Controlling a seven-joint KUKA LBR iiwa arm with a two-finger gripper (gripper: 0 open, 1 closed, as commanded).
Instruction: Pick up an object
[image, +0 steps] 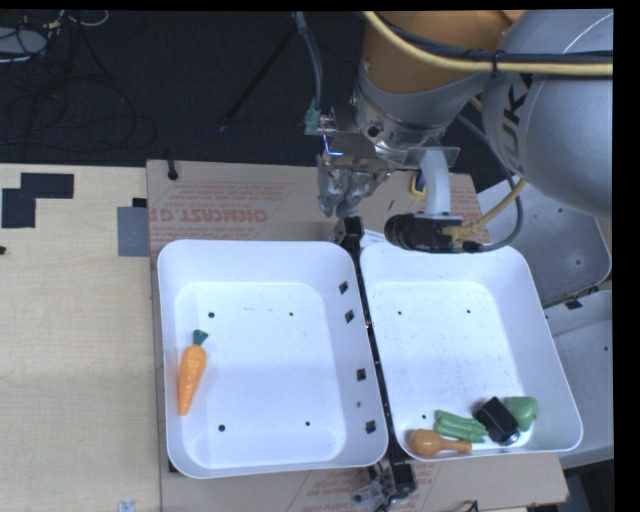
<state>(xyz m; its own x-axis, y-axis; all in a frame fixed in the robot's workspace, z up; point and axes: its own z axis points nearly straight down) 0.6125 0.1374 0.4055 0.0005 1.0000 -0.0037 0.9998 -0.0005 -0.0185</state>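
Grey metal is what I see of the gripper (345, 198), which hangs over the far rims of the two bins, just above the seam where they meet. From my screen I cannot tell whether it is released or clenched, and I make out nothing held in it.

Nearest it, on the view's right, is the right-side shallow white plastic bin (535, 330). Its contents crowd the near right corner, well apart from the gripper: a small black block (497, 420), tilted, resting against a rounded green toy vegetable (523, 408); a long green bean-pod toy (458, 425) just beside the block; and a tan pear-shaped toy (437, 443) touching the near wall.

On the view's left, the left-side shallow white plastic bin (250, 262) holds one orange toy carrot with a green top (191, 376), lying along its left wall, leaf end pointing away from me.

Both bins sit on a brown cardboard sheet (250, 205), which lies on the pale wooden counter (70, 330).
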